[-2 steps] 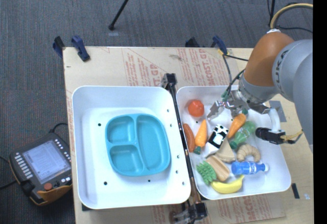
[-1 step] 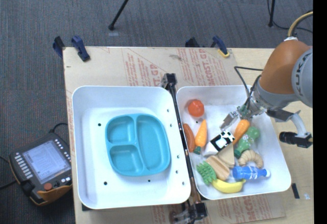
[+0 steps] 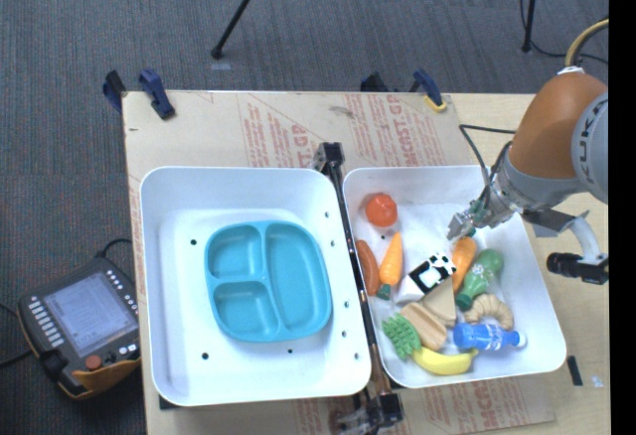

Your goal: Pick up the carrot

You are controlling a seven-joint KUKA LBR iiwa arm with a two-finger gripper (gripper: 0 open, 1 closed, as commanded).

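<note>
Carrot (image 3: 392, 259) is lain in right bin (image 3: 542, 309), beside tomato (image 3: 380, 210); nothing is grasped. Tool (image 3: 465, 222) is poised nearby, grip state undeterminable.

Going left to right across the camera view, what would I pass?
Handheld control pad → left white bin with blue divided tray → hot dog → carrot → black-and-white block → gripper → broccoli → the arm's orange band.
</note>
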